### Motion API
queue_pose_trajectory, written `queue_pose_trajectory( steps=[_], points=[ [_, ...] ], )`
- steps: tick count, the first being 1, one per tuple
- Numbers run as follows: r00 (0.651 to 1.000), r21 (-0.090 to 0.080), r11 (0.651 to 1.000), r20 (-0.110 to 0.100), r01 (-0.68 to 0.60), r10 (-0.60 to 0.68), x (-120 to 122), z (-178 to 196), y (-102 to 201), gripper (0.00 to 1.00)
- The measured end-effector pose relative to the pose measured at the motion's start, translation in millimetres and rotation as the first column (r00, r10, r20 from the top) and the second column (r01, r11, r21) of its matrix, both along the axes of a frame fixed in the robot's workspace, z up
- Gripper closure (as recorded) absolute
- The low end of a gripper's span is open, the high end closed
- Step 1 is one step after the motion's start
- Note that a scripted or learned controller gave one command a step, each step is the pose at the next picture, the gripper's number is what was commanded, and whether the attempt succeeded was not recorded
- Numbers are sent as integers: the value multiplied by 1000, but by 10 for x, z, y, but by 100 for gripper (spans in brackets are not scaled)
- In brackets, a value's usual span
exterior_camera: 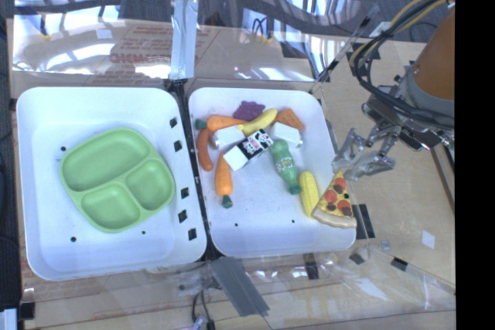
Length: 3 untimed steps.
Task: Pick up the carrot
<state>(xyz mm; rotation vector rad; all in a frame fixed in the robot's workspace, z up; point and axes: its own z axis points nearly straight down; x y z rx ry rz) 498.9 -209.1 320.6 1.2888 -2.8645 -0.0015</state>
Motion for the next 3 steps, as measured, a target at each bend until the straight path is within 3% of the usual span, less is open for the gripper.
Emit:
queue_pose_trajectory(
  steps=[1, 2, 3],
  points=[
    [965, -2, 965, 4, -262, 262, -31, 79, -2, 100],
    [871, -4, 871, 4, -491, 491, -208, 454, -10, 100],
    [693, 2, 693, 0, -721, 721, -213, 104, 1, 100]
  ],
)
